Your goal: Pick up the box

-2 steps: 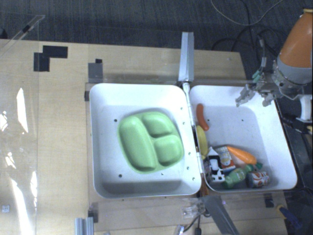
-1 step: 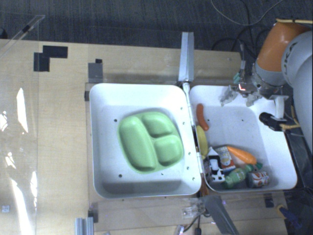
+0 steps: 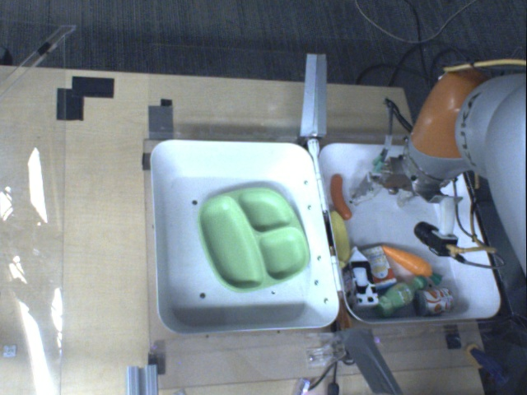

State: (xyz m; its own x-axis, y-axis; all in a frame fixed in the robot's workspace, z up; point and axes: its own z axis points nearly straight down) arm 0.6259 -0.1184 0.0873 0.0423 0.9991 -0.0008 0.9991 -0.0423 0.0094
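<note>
The gripper [image 3: 385, 179] hangs over the upper part of the right bin [image 3: 486, 303], well apart from the clutter at the bin's near end; whether it is open or closed I cannot tell. The box [image 3: 359, 280], black and white, lies in the near-left corner beside a carrot [image 3: 407, 262] and a green bottle [image 3: 397, 297]. This looks like the approach step: the next move calls for travel toward that corner and a descent over the box.

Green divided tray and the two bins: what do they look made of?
Green divided tray: likely moulded plastic, matte to satin; rounded compartments, soft even sheen. Left bin and right bin: probably thin formed plastic or coated metal, smooth white; rounded corners, faint glare. The look leaves it open.
</note>
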